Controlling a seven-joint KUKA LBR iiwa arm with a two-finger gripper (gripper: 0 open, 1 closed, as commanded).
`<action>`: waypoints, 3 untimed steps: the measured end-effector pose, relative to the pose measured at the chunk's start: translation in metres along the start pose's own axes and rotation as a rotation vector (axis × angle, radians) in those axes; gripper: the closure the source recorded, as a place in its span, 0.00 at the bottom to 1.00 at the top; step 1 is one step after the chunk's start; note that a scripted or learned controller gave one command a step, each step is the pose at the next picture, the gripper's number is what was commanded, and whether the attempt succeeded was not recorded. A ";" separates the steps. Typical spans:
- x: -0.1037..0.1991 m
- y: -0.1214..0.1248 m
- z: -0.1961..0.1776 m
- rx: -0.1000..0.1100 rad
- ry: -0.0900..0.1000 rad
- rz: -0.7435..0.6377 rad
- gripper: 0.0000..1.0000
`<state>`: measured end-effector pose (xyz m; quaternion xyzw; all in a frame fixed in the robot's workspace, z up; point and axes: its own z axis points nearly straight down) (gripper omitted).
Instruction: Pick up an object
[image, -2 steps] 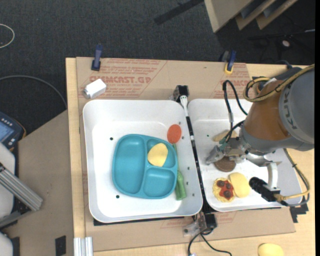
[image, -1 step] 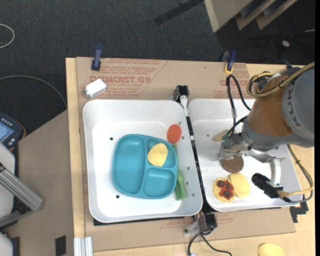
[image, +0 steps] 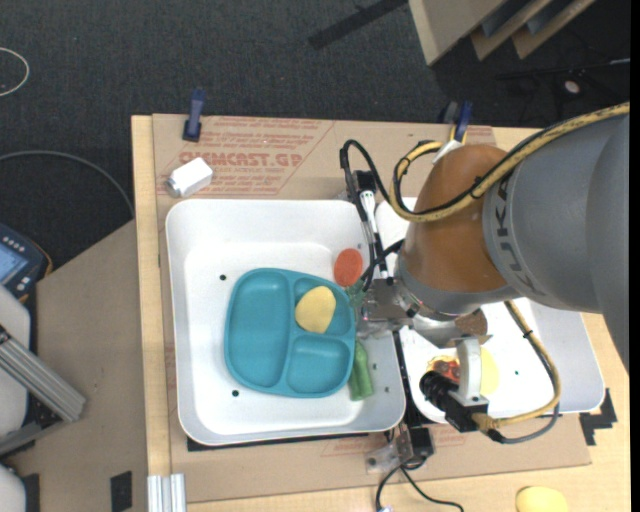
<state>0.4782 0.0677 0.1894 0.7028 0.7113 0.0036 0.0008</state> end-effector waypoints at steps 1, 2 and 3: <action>-0.062 0.001 -0.016 0.002 -0.006 0.018 1.00; -0.058 0.001 -0.025 0.001 -0.005 0.013 1.00; -0.058 0.002 -0.035 -0.001 -0.005 0.013 1.00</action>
